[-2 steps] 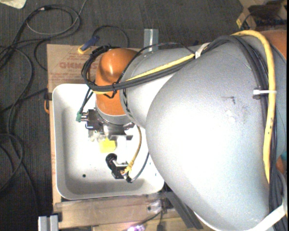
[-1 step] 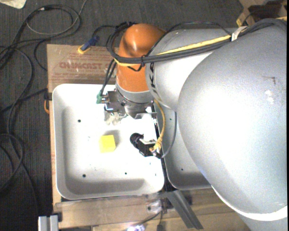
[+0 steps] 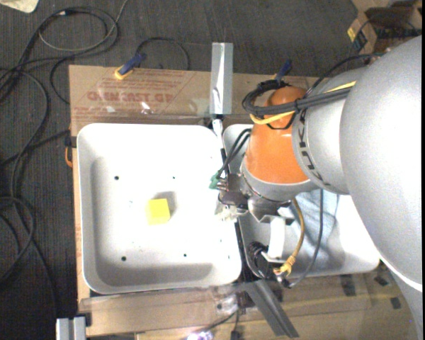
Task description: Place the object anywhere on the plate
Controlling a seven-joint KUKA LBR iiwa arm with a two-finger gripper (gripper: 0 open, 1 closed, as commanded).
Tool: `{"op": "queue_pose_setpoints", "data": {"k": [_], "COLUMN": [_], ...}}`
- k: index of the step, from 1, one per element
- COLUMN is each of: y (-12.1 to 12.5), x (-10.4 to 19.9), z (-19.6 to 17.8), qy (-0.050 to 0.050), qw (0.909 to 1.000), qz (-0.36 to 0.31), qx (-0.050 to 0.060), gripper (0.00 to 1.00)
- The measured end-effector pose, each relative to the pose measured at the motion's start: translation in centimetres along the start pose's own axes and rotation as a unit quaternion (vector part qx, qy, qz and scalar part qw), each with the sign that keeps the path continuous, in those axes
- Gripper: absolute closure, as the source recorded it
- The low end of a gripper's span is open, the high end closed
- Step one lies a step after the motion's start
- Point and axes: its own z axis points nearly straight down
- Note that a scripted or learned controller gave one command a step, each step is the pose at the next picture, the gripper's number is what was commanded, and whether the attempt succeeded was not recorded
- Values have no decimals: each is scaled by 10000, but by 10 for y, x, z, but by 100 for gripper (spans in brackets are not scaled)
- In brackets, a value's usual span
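A small yellow block (image 3: pixel 159 210) lies flat near the middle of the left white bin (image 3: pixel 86 190), with nothing touching it. My arm comes in from the right, and its orange band (image 3: pixel 273 154) hangs over the left part of the right bin (image 3: pixel 354 264). The gripper (image 3: pixel 263 214) points down beneath the wrist, just right of the wall between the bins and apart from the block. A pale blue-grey surface (image 3: pixel 324 214) in the right bin looks like the plate, though the arm covers most of it.
Cardboard (image 3: pixel 142 94) lies under the bins at the back, with a metal post (image 3: pixel 221 76) between them. Cables (image 3: pixel 28 140) trail on the dark floor to the left. The arm's big grey body (image 3: pixel 389 154) covers much of the right bin.
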Motion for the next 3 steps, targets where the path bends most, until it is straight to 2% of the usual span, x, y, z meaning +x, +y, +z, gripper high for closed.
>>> {"op": "queue_pose_setpoints", "data": {"k": [1, 2, 3], "y": [-17, 30, -5], "x": [62, 33, 94], "z": [-20, 0, 75], "qy": [12, -2, -4], "qw": [9996, 9999, 10000], "qz": [281, -135, -6], "qx": [7, -8, 7], "gripper": [100, 100, 100]}}
